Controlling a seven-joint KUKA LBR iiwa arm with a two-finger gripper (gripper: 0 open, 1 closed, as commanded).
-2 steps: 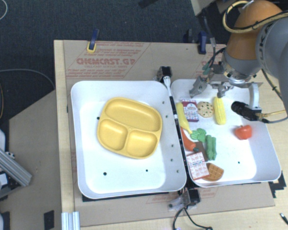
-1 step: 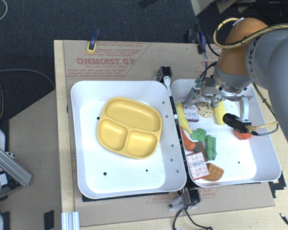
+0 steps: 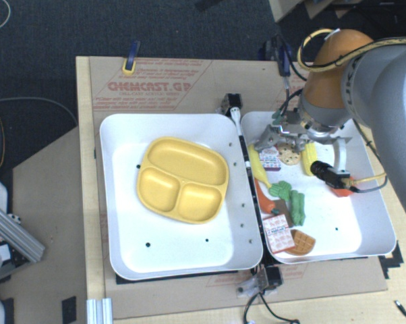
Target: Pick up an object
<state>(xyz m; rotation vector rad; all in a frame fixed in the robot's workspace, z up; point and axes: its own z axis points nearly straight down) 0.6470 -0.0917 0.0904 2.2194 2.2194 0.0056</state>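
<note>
The claw [image 3: 288,139] hangs low over the far end of the right bin [image 3: 365,231] (I cannot tell its state), with the cookie [image 3: 290,156] just beneath it and the banana [image 3: 258,167] lying lengthwise alongside the left wall.

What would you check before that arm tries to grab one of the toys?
1. Gripper above the right bin: ok.
2. Something between its fingers: cannot tell.
3. Targets nearby: ok; a cookie and a yellow corn piece lie just below it.
4. Toys spaced for a clean grab: not ok; green vegetable, packet and waffle crowd the left wall.
5. Yellow tray inside the left bin: ok.
</note>
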